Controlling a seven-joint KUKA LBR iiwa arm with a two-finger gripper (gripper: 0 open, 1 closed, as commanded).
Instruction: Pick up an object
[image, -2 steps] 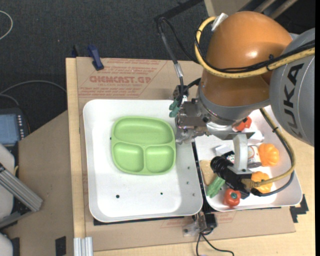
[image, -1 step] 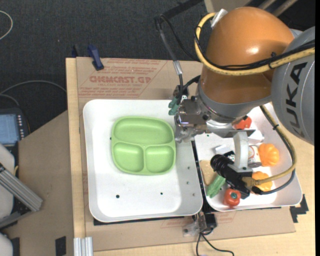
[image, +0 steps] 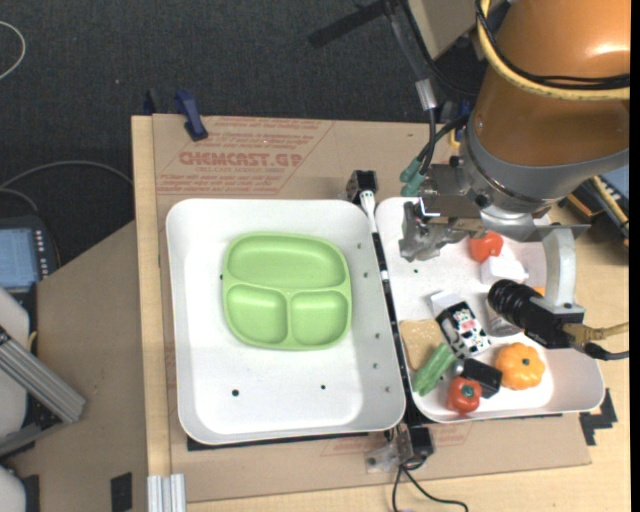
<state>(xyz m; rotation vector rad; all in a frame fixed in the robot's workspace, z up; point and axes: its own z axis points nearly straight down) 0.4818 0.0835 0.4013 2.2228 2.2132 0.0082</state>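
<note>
Nearest the camera, a small round red tomato-like toy sits at the near rim of the right shallow white bin, well below the grey two-finger gripper in the view. Just beside it lies a green pod-shaped toy, its long axis slanting from the near left up toward the far right. A small black block lies between the tomato and a round orange pumpkin-like toy.

Closer to the gripper, a white and black card-like piece lies tilted, next to a flat tan slice. A small red-orange lump sits just to the view's right of the gripper, with a white scrap beside it.

The gripper hangs over the far left corner of this bin; whether it is open or closed cannot be told.

Across the divide, the left shallow white bin holds a pale green three-compartment plate. Both bins rest on a brown cardboard-covered surface.
</note>
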